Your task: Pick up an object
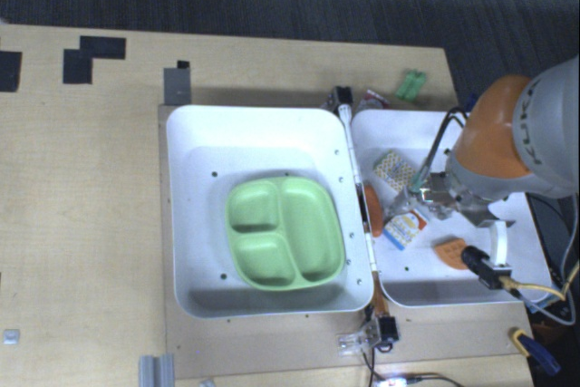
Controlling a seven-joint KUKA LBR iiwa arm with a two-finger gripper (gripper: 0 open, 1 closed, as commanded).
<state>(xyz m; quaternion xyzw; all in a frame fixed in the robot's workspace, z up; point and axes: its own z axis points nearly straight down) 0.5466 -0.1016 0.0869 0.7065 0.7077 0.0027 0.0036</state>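
objects for the picking lie in the right bin (507, 299), at the centre right of the frame: a small white and blue packet with a red patch (404, 228) near the bin's middle, a pale patterned packet (393, 168) above it, an orange piece (450, 251) to the lower right, and a thin orange-red item (372, 211) along the bin's left wall. the left bin (195, 195) holds a green divided tray (285, 231).

the arm (521, 136) reaches in from the right, and the gripper (424, 195) hangs low over the right bin, just above and right of the white and blue packet and below the patterned one. whether it is released or clenched i cannot tell from this slant, and nothing shows gripped in it.

my reading is that the approach step is in hand, with the grasp not yet made. the next move calls for settling on one target, most likely the white and blue packet just beside the tool, centring over it, and dropping squarely. the packets lie flat, so a shallow or off-centre descent would likely skid off or nudge a neighbour.
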